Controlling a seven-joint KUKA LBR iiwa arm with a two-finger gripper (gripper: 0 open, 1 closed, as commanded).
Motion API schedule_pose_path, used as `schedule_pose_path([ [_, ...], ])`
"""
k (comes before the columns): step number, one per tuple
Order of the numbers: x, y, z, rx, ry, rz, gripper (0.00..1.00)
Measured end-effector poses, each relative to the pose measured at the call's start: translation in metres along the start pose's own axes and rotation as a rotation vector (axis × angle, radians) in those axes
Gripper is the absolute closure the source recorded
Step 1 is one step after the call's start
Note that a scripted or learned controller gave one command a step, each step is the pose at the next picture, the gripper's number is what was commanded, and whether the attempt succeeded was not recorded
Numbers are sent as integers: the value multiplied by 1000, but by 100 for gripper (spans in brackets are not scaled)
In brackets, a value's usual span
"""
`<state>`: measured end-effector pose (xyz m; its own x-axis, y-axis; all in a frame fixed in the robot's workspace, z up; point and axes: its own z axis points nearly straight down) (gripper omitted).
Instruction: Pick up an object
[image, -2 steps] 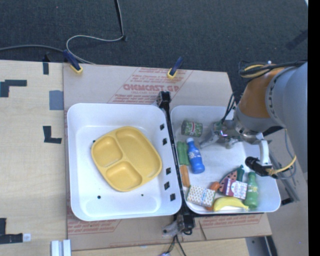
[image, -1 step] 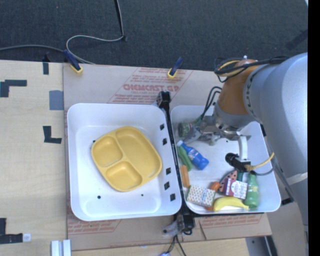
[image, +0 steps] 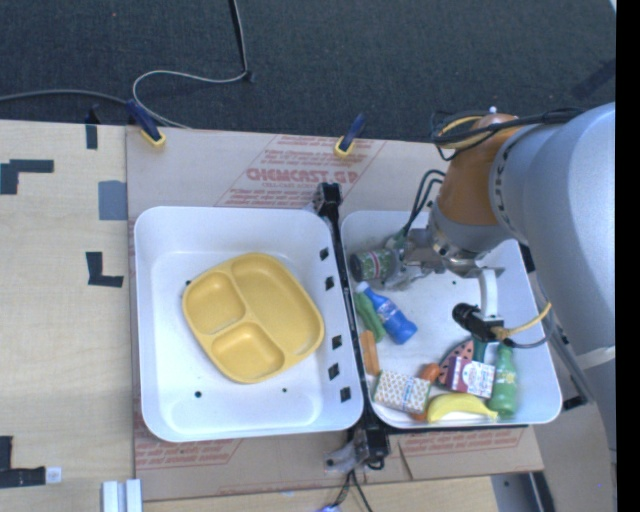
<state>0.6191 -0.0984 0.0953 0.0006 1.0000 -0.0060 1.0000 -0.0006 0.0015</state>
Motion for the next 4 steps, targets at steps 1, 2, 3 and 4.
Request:
schedule_pose_path([
  [1, 0, 0, 0, 0, 0, 0, 0],
  [2, -1, -61, 9, -1, 5, -1, 0],
  [3, -1, -61, -1, -3, 4, -1, 100],
  [4, -1, -61, 0, -3, 4, -1, 0],
])
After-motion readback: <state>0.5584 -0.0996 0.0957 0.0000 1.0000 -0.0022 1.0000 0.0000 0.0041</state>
